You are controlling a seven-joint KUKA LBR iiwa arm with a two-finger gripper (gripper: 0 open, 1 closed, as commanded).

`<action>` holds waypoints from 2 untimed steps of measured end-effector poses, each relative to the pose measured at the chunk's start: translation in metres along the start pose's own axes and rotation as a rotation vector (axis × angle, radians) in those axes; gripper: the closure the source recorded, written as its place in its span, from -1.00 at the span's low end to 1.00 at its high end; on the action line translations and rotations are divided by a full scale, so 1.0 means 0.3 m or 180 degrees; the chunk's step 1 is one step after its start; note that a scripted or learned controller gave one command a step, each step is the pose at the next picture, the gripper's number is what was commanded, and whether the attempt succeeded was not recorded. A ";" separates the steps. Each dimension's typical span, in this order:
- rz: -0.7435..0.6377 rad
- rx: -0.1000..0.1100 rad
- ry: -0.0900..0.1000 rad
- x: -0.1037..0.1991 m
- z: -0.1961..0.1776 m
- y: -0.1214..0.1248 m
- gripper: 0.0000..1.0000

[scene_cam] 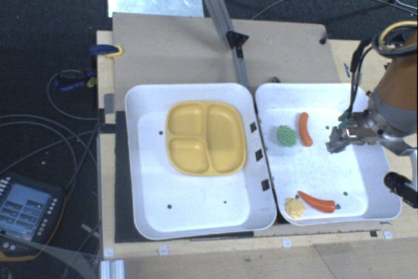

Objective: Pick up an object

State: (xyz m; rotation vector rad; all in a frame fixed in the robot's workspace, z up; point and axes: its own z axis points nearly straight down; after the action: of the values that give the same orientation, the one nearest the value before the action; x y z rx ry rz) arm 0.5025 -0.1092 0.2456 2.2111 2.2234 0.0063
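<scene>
tan bench (pixel 196 49) on dark carpet, cables at the far side, two white bins on top. gripper (pixel 337 140) low over the right bin (pixel 366 186), near its right wall; grip state impossible to tell, nothing seen between the tips. sausage (pixel 304 129) just to its left, green ball (pixel 285 135) beyond that. chilli (pixel 317 202) and yellow lump (pixel 294 208) nearer the camera, well apart from it. yellow tray (pixel 204 138) far left in the left bin (pixel 150 206).
</scene>
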 end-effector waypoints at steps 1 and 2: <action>-0.0022 0.0015 0.0013 0.203 -0.010 -0.003 1.00; -0.0016 0.0020 0.0012 0.379 0.029 0.033 1.00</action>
State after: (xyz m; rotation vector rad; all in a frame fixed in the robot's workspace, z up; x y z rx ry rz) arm 0.5117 0.0044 0.2369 2.2105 2.2339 0.0033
